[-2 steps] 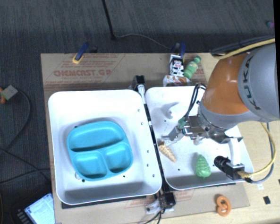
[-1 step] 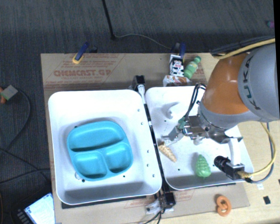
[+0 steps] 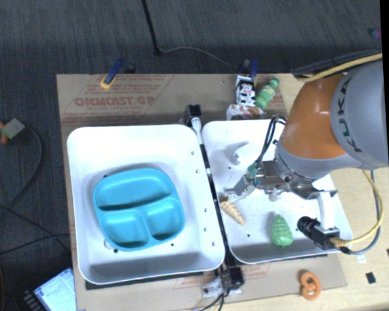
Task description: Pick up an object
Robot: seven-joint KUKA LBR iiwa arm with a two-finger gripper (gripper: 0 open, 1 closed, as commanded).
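In the camera view my gripper hangs low over the middle of the right bin, reaching in from the right under the grey and orange arm. A tan cone-shaped object lies just below and left of the fingertips, near the bin's left wall. A green bumpy object rests near the bin's front edge, right of the cone. A small white object lies toward the back of the bin. Nothing shows between the fingers.
The left bin holds a blue divided tray. A small bottle and a green toy stand on the board behind the right bin. An orange ring lies in front of it. A black cable fitting hangs by the arm.
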